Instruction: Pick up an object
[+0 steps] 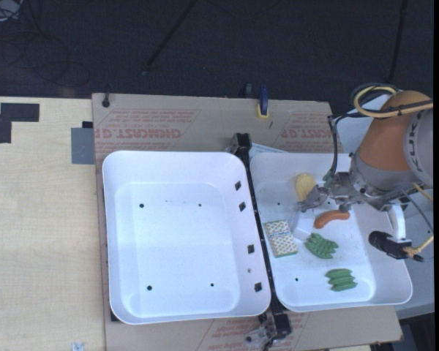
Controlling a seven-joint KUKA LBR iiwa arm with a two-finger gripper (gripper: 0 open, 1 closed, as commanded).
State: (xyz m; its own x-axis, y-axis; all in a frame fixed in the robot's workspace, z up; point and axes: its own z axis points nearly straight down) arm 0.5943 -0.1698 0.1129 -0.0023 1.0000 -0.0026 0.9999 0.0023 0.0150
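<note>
End effector [329, 194] low in right bin [384, 287], near orange sausage [331, 217]

The arm's gripper [329, 196] hung low over the right bin [384, 287], near its far side. Just beside it, toward the left bin [175, 240], lay a yellow piece [304, 186]. Directly below the gripper in the view sat an orange sausage-shaped item [332, 217], touching or nearly so. Nearer the camera from there lay a green bundle [321, 246], a patterned square packet [281, 238] and a second green piece [341, 278].
</note>
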